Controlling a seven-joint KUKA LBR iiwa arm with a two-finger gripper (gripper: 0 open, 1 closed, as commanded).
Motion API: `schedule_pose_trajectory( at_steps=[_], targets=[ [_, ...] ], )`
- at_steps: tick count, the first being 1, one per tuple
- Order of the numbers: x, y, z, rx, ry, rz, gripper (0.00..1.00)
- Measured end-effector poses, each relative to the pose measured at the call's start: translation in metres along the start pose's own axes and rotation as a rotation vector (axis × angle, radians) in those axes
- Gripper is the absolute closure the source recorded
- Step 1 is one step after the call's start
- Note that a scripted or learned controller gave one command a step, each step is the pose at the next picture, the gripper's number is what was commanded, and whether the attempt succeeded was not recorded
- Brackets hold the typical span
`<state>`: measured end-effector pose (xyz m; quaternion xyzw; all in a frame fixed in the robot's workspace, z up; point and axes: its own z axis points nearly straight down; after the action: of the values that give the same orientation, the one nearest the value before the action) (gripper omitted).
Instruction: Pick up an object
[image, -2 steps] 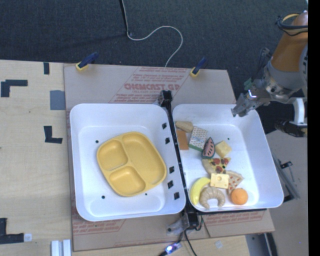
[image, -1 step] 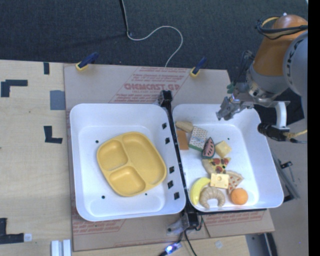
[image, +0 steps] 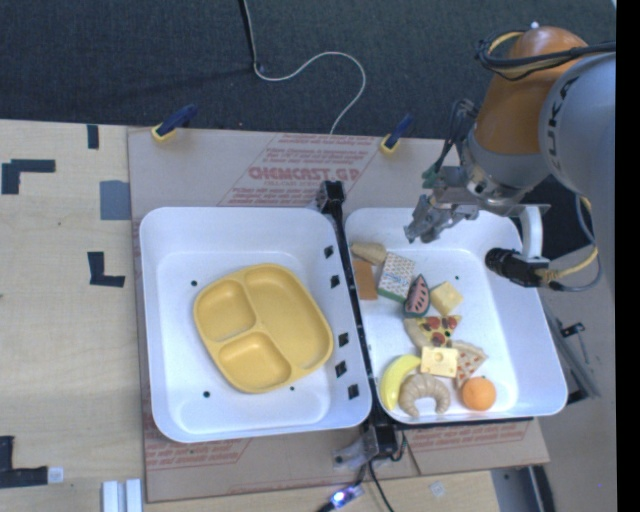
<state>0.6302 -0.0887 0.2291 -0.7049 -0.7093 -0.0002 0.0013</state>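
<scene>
While toy food fills right bin, end effector hovers

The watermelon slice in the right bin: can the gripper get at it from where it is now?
Probably yes. The gripper hangs above the right bin's far part, and the watermelon slice lies uncovered, though a checkered piece touches it.

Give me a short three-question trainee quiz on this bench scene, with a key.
1. True or false: the yellow tray lies in the left bin.
2. Which item sits nearest the right bin's front right corner? A) orange B) watermelon slice C) banana
3. Fill in: the gripper hangs over the ____ bin's far edge.

Key: 1 true; 2 A; 3 right.
</scene>
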Motion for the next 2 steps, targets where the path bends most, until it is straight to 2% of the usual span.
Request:
schedule_pose_trajectory(
  at_steps=[1, 2],
  targets=[
    [0.048, -0.014, 0.012, 0.003, -0.001, 0.001, 1.0],
    [0.102, -0.037, 0.002, 0.002, 0.0, 0.0, 1.0]
  ],
)
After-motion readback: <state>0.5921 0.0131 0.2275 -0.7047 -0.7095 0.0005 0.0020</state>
